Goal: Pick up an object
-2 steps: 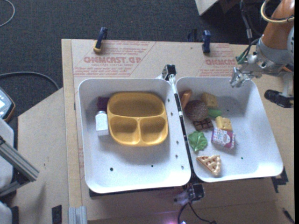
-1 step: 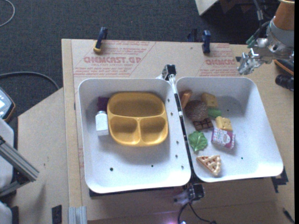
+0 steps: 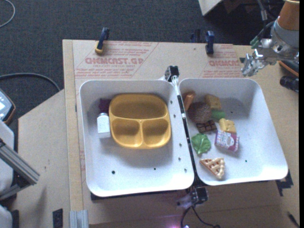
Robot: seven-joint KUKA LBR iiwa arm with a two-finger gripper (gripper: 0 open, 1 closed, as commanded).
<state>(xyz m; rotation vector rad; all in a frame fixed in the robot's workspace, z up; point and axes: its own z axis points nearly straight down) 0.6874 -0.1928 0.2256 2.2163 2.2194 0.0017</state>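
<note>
- The shallow white left bin (image 3: pixel 90 175) holds a yellow three-compartment plastic tray (image 3: pixel 139 120), with a small white bottle (image 3: pixel 103 125) touching its left edge.
- The shallow white right bin (image 3: pixel 266 141) sits just beside it and holds toy foods: a brown round patty (image 3: pixel 199 112), a green leaf piece (image 3: pixel 201 144), a pink packet (image 3: pixel 226 140) right of the leaf, and a tan waffle wedge (image 3: pixel 213 167) nearest the front.

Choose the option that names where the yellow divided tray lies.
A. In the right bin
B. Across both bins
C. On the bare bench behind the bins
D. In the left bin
D: the yellow divided tray lies wholly inside the left bin, next to a small white bottle.
</note>
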